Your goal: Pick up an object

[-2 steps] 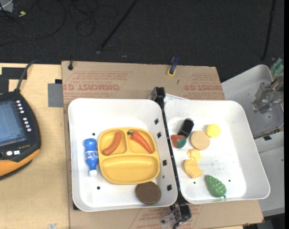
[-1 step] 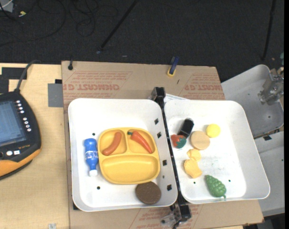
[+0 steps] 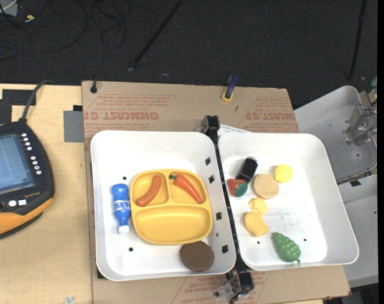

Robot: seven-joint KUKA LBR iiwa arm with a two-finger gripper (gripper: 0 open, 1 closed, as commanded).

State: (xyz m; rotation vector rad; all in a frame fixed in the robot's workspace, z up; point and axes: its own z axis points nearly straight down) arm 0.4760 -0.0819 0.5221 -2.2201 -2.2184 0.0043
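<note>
Cardboard-covered counter [image 3: 147,106]; gripper [image 3: 360,122] far right, state unclear. Best target: isolated round yellow plastic ball [image 3: 282,173], approach from above.

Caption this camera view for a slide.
Yellow divided plate with hot dog and carrot in left bin; toy foods in right bin.

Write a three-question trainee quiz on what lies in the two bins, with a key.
1. True or false: the blue bottle lies inside the yellow tray.
2. Which bin holds the green toy? A) left B) right
3. Fill in: the brown disc lies in the ___ bin, just below the tray.

Key: 1 false, it lies beside the tray's left edge, in the left bin. 2 B, the right bin. 3 left.
</note>
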